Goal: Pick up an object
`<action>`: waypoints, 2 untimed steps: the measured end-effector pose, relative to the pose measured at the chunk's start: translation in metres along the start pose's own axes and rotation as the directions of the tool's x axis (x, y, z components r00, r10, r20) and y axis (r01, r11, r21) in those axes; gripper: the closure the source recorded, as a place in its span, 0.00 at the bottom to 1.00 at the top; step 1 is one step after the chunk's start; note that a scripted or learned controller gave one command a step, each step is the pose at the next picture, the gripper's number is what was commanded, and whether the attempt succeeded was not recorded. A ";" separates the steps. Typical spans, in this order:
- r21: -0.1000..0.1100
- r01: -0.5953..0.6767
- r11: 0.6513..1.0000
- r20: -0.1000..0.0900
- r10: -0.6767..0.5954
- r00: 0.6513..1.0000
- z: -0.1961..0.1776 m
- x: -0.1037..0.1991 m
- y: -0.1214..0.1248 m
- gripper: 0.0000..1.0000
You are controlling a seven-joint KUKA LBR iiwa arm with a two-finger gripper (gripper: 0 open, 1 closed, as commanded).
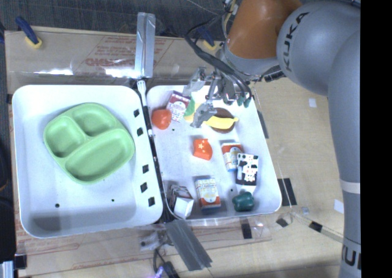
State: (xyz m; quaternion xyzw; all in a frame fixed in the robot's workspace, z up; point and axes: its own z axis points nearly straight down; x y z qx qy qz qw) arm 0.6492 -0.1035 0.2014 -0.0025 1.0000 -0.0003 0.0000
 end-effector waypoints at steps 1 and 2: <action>0.000 0.182 0.983 -0.002 -0.182 0.983 0.053 0.060 -0.083 0.00; -0.005 0.204 0.979 -0.004 -0.204 0.979 0.112 0.042 -0.027 0.00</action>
